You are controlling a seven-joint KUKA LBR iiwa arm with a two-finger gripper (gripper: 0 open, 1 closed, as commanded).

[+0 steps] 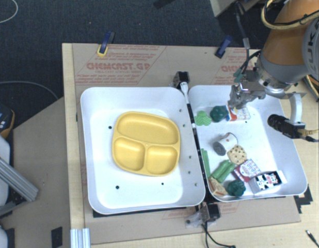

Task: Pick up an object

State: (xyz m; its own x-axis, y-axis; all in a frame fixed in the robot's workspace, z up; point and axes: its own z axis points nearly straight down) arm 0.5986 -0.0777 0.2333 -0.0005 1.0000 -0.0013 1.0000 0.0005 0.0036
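My gripper [239, 106] hangs over the far part of the right bin [288, 154], its tip close above a small red and white item [241, 114]. A dark green lump [218, 113] and a light green piece [202, 119] lie just left of it. Nearer the front of that bin lie a grey pebble-like object [219, 148], a speckled cracker-like piece [236, 153], a green stick [222, 169], another dark green lump [235, 188], a pink packet [248, 168] and a black and white card [267, 180].
The left bin [92, 138] holds a yellow three-compartment tray [146, 142]. A black cylindrical part [283, 125] on a cable reaches over the right bin's right side. Clamps sit on the board's far edge, blue and yellow [104, 44] and blue [223, 47].
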